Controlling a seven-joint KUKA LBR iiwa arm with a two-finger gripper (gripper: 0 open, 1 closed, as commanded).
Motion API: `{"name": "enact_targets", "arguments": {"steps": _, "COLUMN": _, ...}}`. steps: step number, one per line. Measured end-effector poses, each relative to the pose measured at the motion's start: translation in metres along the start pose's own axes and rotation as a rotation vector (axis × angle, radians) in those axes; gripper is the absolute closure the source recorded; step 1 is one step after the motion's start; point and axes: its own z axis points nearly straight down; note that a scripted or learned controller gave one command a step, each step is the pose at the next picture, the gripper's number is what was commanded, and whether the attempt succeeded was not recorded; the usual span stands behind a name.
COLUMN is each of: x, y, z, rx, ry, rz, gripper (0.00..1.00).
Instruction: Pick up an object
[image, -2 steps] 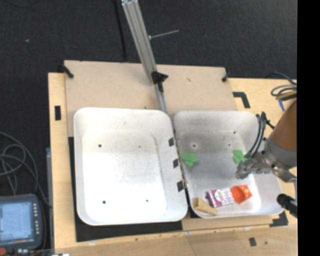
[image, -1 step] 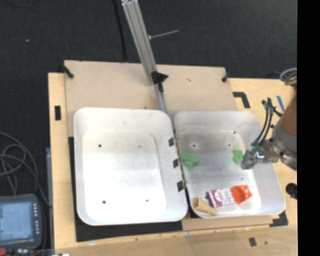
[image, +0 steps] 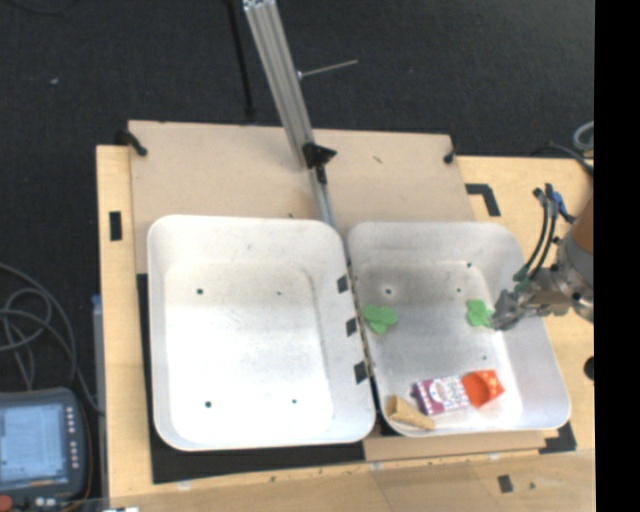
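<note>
My gripper (image: 503, 312) reaches in from the right over the right bin (image: 440, 240), right against a small green object (image: 478, 313). Whether that green object is held between the fingers is unclear. A second green piece (image: 379, 319) lies near the right bin's left wall. At the bin's front sit a purple and white carton with an orange-red end (image: 455, 392) and a tan piece (image: 409, 411) beside it.
The left bin (image: 250, 330) stands beside the right one. A slanted metal pole (image: 285, 85) rises from the bench behind the bins. A tablet-like screen (image: 35, 440) and cables lie on the floor at the lower left.
</note>
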Motion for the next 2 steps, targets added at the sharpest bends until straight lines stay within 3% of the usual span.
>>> {"name": "enact_targets", "arguments": {"steps": 2, "x": 0.1, "y": 0.009, "z": 0.0, "rx": 0.004, "ry": 0.003, "rz": -0.002, "gripper": 1.0}}
